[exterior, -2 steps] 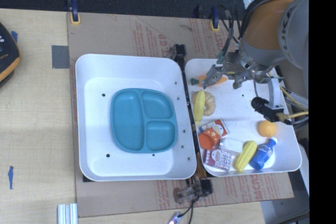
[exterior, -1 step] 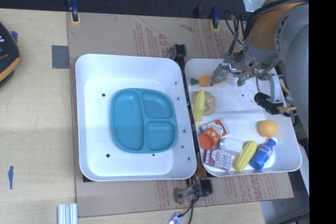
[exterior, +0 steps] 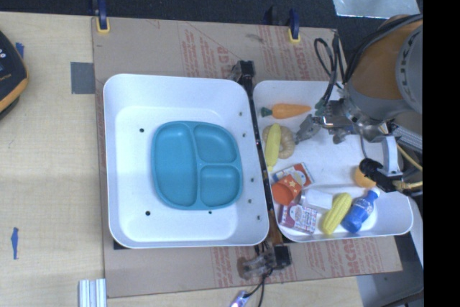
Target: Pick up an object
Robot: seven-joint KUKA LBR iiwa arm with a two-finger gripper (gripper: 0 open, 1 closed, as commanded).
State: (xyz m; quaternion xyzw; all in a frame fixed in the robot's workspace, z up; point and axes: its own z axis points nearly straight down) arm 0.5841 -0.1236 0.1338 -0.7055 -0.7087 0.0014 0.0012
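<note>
Fingers [exterior: 307, 127] spreading open, empty — I'm hovering my gripper [exterior: 310, 129] near the pale round lump [exterior: 287, 143] beside the yellow plastic banana [exterior: 272, 145] — descending squarely should help.

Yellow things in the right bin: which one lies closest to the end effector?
The yellow banana, lying lengthwise by the bin's left wall, just left of the end effector. The corn cob lies farther away, near the front rim beside the blue bottle.

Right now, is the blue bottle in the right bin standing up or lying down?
Lying down. The blue bottle rests on its side on the right bin floor, white cap toward the far side, beside a corn cob.
</note>
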